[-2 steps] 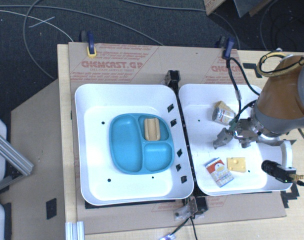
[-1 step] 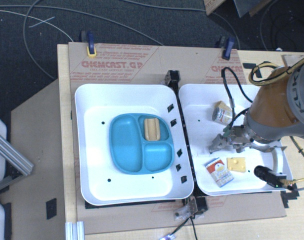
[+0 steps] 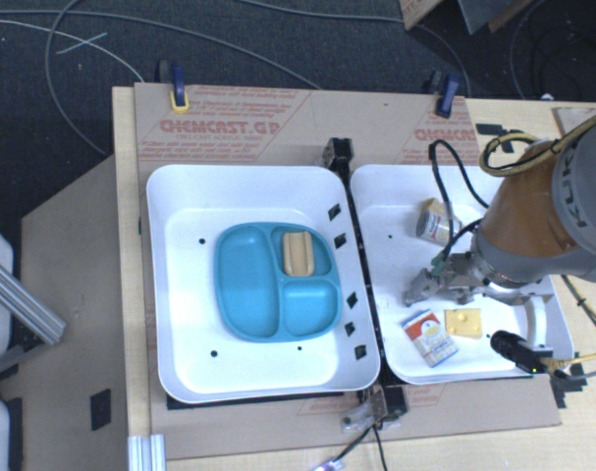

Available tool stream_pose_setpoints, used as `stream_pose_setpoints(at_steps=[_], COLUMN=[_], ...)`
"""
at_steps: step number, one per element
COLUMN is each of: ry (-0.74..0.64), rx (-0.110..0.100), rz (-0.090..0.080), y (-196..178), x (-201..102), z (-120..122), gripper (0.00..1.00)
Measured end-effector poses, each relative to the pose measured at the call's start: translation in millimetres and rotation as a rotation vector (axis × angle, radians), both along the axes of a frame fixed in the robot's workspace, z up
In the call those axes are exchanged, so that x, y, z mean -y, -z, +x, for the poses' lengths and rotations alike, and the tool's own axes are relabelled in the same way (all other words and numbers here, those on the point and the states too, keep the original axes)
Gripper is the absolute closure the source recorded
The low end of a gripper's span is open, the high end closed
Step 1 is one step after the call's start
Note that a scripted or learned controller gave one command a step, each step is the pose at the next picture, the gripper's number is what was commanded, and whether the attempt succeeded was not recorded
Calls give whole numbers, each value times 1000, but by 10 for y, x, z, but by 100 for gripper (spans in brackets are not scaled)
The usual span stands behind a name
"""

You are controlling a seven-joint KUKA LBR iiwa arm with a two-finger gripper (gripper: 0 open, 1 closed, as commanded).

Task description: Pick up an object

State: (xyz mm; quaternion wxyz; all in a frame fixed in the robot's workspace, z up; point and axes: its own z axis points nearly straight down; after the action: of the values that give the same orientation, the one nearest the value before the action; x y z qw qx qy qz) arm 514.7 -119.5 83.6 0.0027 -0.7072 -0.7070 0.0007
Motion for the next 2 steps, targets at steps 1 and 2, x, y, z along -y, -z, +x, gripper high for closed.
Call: stream_pose_setpoints(at_steps=[1, 2], ry=[1, -1], rx=[4, 11], rz=[0, -4], y=[-120, -698], x=[0, 64], z=[9, 100], gripper=[100, 100])
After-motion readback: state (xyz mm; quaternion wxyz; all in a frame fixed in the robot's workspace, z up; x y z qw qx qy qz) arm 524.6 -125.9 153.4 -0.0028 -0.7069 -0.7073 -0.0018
